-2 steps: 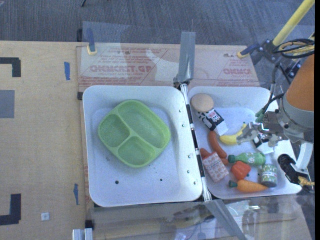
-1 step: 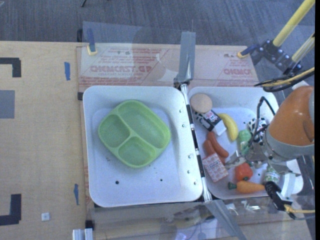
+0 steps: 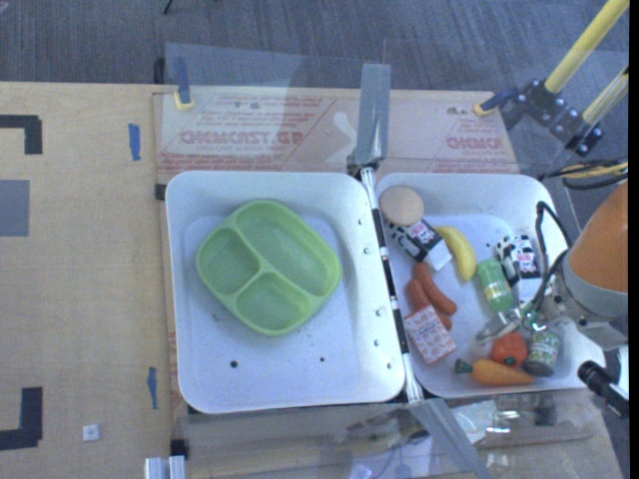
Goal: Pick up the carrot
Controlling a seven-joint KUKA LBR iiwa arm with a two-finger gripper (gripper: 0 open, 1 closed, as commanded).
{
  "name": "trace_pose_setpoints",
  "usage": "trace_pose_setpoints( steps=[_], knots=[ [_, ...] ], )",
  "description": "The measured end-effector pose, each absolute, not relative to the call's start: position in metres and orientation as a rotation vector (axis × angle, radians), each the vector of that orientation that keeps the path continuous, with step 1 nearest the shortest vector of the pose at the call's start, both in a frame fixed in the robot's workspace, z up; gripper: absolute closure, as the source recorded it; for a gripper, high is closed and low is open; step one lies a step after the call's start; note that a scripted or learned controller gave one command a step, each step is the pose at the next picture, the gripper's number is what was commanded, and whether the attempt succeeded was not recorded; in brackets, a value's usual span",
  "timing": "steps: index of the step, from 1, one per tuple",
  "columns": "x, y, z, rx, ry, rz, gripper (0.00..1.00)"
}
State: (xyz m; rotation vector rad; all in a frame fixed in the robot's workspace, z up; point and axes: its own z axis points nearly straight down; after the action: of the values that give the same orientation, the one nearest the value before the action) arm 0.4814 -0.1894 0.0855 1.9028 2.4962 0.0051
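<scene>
Orange and tapered, the carrot [image 3: 501, 372] lies flat along the near edge of the right bin [image 3: 439, 190], its green stub end pointing toward the divider between the bins. Just behind it sit a small red tomato-like piece [image 3: 509, 347] and a dark round jar [image 3: 544, 352], both touching or nearly touching the carrot. The claw [image 3: 519, 317] hangs just above this cluster, a tangle of metal and green parts beside the arm's orange band [image 3: 607, 247] at the right edge; whether it is spread or closed I cannot tell, and nothing is visibly caught in it. Left of the claw, a red-and-white packet [image 3: 430, 334] rests near the divider, with a pair of sausages [image 3: 430, 292] just beyond it. Farther back come a green bottle [image 3: 493, 280], a black-and-white cow-patterned item [image 3: 519, 255], a banana [image 3: 460, 250], a small black-and-white carton [image 3: 419, 239] and a tan round bun [image 3: 402, 206] in the far corner. The left bin [image 3: 200, 367] holds a light green divided plate [image 3: 268, 265] with three compartments. Both bins rest on the wooden desk [image 3: 80, 267], and cardboard [image 3: 250, 133] lies behind them.
</scene>
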Motion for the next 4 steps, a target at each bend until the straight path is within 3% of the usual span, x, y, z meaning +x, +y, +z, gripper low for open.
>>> trace_pose_setpoints(
  steps=[1, 2, 3, 4],
  knots=[
    [0.481, -0.190, 0.092, 1.906, 2.497, 0.004, 1.00],
    [0.478, -0.213, 0.185, 1.898, 2.514, -0.004, 1.00],
    [0.478, -0.213, 0.185, 1.898, 2.513, -0.004, 0.00],
    [0.480, -0.186, 0.085, 1.489, 2.768, 0.001, 0.00]
  ],
)
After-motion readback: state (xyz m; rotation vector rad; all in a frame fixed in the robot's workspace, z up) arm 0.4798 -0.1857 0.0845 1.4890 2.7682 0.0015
